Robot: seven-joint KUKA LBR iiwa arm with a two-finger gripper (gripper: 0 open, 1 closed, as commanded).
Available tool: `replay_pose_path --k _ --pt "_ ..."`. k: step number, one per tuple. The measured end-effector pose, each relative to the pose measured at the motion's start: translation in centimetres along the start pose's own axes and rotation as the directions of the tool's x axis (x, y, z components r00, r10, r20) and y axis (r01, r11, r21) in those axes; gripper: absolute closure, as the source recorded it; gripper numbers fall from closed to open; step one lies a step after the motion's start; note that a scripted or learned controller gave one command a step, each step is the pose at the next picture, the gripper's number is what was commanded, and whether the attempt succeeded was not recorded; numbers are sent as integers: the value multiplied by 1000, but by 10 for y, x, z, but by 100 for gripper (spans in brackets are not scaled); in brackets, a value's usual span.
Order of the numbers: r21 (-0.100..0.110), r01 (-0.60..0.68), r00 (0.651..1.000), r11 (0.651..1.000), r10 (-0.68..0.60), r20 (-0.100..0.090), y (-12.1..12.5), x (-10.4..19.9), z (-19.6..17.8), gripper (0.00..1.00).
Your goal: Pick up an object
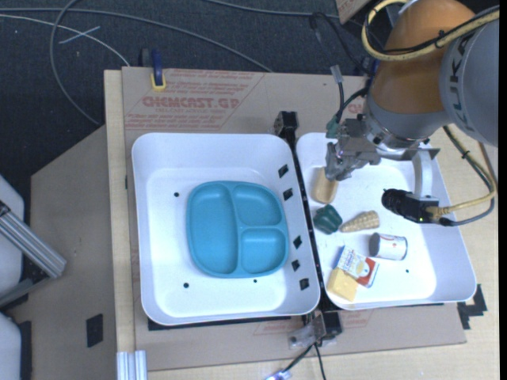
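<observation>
Two bins sat side by side; in the right bin (444, 279), the end effector (339, 169) hung just above a tan cylinder (325, 188), its state impossible to tell. Descending centred would serve best, avoiding the green block (326, 218) just below.

The gripper (339, 167) hangs over the right bin (444, 279), just above a tan block (324, 188); a blue divided plate (237, 229) lies in the left bin (158, 165).
</observation>
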State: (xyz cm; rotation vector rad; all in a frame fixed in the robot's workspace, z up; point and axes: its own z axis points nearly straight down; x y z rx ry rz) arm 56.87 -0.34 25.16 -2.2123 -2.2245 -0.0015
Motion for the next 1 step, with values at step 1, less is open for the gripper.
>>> replay_pose_path --k 1 --pt "3 0 1000 1000 0 1 -27 46 12 100"
